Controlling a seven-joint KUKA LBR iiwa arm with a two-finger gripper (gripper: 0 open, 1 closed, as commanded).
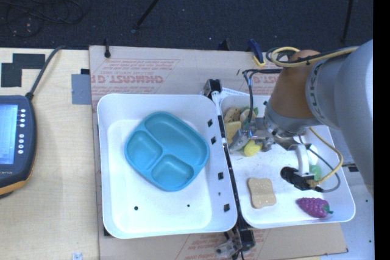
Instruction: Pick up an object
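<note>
End effector (248, 138) low in the right bin (341, 216), at its far corner beside the left bin (116, 131); open or closed, cannot tell from this angle. Directly beneath, touching or nearly so: a yellow fruit (251, 148), likely the target. Crowded by a tan piece (232, 128) against the dividing wall and by something greenish (245, 114) toward the far edge. Judged as the closing-in stage of a grasp, with nothing visibly held yet.

To do this well, centre over the yellow fruit alone, not over the pile. Keep clear of the dividing wall to avoid landing on its rim and stopping short. Go down straight, close slowly, and expect a sideways squirt from a smooth, rounded thing pinched off-centre. Lift gently and vertically at first; check for something actually carried before swinging away.

Failing that, consider easier picks in open space. Slice of toast (262, 192): flat near the middle of the near edge, but thin and probably hard to get under. Purple grapes (314, 207): at the near corner farthest from the left bin, bumpy and well apart from the rest. Leave the blue plate (166, 150) in the left bin alone; probably too broad for this grasp.
</note>
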